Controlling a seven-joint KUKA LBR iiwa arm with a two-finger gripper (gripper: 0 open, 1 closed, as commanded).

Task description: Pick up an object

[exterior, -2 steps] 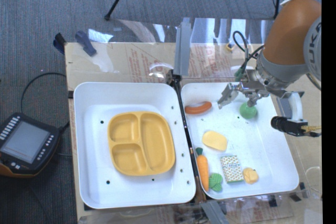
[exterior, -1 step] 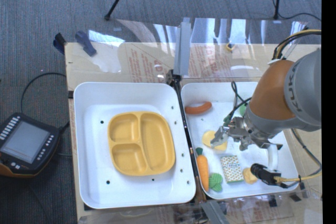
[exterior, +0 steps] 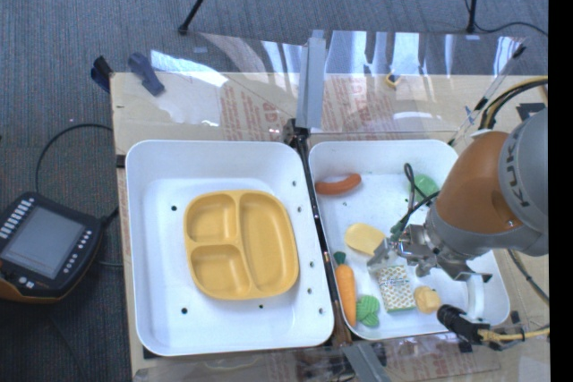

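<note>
The right bin [exterior: 385,155] holds a sausage [exterior: 337,184], a yellow cheese wedge [exterior: 364,238], a carrot with a green top [exterior: 346,284], a green leafy piece [exterior: 368,309], a patterned cracker packet [exterior: 395,288], a small yellow lump [exterior: 427,299] and a green item [exterior: 425,187] near the arm. My gripper [exterior: 399,251] hangs low over the bin's middle, just above the packet and right of the cheese. Nothing is seen held in it.
The left bin [exterior: 161,165] holds a yellow three-compartment tray [exterior: 240,243]. The arm's orange and grey body [exterior: 488,192] covers the right bin's right side. A teach pendant [exterior: 45,248] lies on the floor at the left.
</note>
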